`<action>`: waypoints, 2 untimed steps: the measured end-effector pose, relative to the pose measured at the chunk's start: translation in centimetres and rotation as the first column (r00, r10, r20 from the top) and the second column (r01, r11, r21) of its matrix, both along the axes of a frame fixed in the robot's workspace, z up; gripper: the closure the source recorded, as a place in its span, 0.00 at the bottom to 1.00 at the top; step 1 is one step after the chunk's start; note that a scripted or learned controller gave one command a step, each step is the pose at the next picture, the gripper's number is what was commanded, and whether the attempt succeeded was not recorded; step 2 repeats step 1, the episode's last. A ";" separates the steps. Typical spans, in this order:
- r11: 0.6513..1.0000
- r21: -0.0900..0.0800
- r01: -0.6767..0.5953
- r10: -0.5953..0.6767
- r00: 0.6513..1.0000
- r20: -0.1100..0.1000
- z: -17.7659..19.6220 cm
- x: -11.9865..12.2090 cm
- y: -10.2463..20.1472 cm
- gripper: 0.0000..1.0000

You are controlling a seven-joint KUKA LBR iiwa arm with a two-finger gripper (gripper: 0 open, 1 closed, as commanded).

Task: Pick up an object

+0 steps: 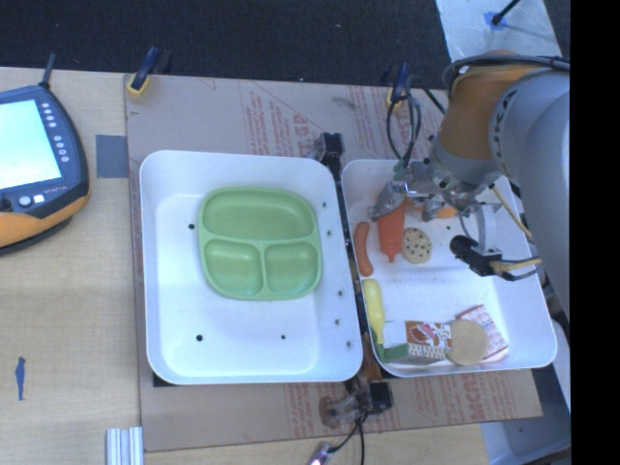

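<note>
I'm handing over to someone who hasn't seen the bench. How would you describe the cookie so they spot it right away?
Start at the right white bin, the one the arm reaches into. Near its upper middle, just below the gripper, lies the cookie, right of the orange carrot and the hot dog. It is the small, round, tan piece dotted with dark chips.

Green divided plate (261,243) in my left bin (165,347). Teach pendant (34,168) far left on bench (68,356). Cardboard sheet (242,114) under both bins.
</note>
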State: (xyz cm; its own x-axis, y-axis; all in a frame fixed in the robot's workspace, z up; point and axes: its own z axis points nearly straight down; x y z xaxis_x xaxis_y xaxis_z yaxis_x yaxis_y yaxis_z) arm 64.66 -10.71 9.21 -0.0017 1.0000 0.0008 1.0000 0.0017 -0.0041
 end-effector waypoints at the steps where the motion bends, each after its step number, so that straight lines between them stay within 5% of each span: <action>1: 1.000 0.001 -0.002 0.002 1.000 -0.002 1.0 0.0 -0.1 1.00; 2: 1.000 0.001 -0.002 0.002 1.000 -0.002 1.0 0.0 -0.1 1.00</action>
